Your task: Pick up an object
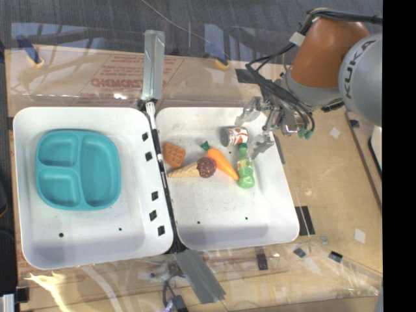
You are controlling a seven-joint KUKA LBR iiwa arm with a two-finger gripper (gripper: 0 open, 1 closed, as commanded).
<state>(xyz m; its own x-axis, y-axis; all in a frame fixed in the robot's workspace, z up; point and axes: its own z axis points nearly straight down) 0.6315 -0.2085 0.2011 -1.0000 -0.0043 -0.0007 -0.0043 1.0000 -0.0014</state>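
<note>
- The tool point(259, 130) hangs over the right bin's point(224, 229) far right part, its fingers spread open with nothing between them.
- Just beside it: a small can point(238, 136) and a green bottle point(245, 168).
- Further left: carrot point(223, 164), ice-cream cone point(192, 169), waffle point(173, 155).
- A teal divided plate point(78, 169) lies in the left bin point(84, 246).

I see teal divided plate point(78, 169) lying in left bin point(39, 239) toward table's left edge | right bin point(221, 229) just beside it | metal bar point(153, 67) at far edge
</note>
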